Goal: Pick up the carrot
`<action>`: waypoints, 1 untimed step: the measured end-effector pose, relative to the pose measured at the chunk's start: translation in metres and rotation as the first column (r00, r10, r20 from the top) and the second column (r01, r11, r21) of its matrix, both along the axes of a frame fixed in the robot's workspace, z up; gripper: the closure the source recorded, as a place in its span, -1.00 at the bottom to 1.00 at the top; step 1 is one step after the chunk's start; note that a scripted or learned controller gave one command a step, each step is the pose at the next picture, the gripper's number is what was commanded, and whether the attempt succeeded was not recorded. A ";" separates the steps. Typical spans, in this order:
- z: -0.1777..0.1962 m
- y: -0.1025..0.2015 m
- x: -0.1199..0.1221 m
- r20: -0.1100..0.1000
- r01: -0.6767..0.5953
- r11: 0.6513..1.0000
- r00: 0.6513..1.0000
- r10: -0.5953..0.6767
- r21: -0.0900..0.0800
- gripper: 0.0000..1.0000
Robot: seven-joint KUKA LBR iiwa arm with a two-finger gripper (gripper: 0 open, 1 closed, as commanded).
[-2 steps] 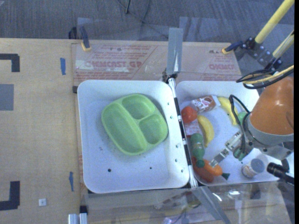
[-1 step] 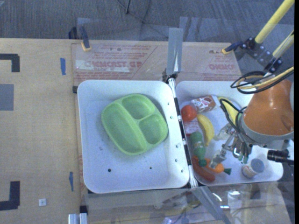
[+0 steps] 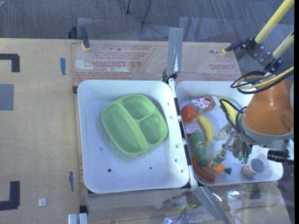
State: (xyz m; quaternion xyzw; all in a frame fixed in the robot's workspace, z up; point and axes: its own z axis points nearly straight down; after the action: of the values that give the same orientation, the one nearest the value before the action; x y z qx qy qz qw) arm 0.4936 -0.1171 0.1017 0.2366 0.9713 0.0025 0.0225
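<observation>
The carrot (image 3: 218, 167) is a small orange piece with a green end, lying near the front edge of the right bin (image 3: 271, 174). My gripper (image 3: 231, 154) hangs from the grey and orange arm just above and to the right of the carrot. It is open, with one fingertip (image 3: 221, 157) close to the carrot's upper side. Nothing is between the fingers.
Around the carrot lie a red-orange sausage shape (image 3: 204, 173), a green vegetable (image 3: 197, 142), a yellow banana (image 3: 207, 128), a red tomato (image 3: 188, 112), a wrapped packet (image 3: 206, 103) and a small cup (image 3: 252, 168). The left bin (image 3: 93, 171) holds a green divided plate (image 3: 134, 123).
</observation>
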 end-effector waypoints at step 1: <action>0.062 -0.030 -0.014 -0.042 -0.174 0.985 0.984 0.174 0.006 -1.00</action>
State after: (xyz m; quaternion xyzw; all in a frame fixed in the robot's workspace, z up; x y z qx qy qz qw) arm 0.4795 -0.1472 0.1637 0.1507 0.9886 0.0005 0.0012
